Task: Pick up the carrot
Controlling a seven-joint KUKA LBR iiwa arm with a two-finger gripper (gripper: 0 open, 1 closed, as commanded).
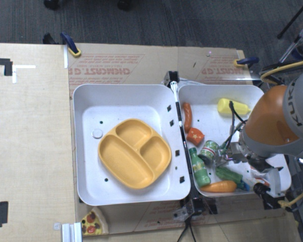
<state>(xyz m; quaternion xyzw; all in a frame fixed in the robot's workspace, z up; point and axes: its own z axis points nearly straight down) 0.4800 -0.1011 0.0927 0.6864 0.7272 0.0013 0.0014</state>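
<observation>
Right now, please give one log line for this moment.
tool: above right bin, near can | carrot: lying in bin, not held

A single fixed camera looks down from above on the pale wooden desk, tilted slightly so the dark carpeted floor fills the top strip of the view. It stands far enough off to take in both shallow white plastic bins: the left bin sits near the centre, the right bin toward the right edge. The grey arm with its orange band enters from the right, partly cut off by the frame.
</observation>
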